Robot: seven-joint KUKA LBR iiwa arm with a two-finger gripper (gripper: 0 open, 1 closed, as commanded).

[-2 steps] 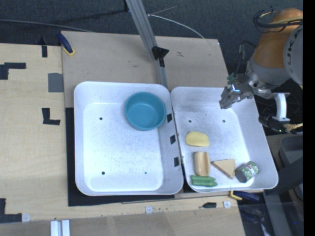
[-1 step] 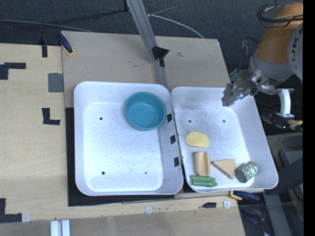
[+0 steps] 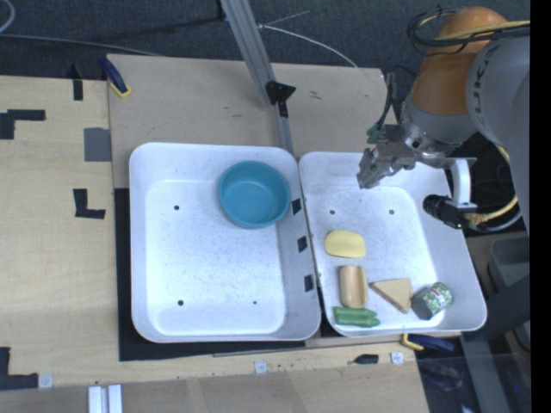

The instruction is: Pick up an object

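My gripper [image 3: 372,175] hangs over the far part of the right bin [image 3: 405,209], with nothing seen between its fingers. Well below it in the same bin lie a yellow rounded piece [image 3: 344,244], a tan cylinder [image 3: 351,286], a tan wedge [image 3: 393,293], a green pod-like piece [image 3: 355,317] and a small shiny crumpled object [image 3: 431,299]. A blue bowl [image 3: 253,194] stands at the far side of the left bin [image 3: 198,274].
A slanted metal bar [image 3: 255,54] runs down to the gap between the bins at the back. The arm's orange band [image 3: 448,67] and cables crowd the right bin's far right corner.
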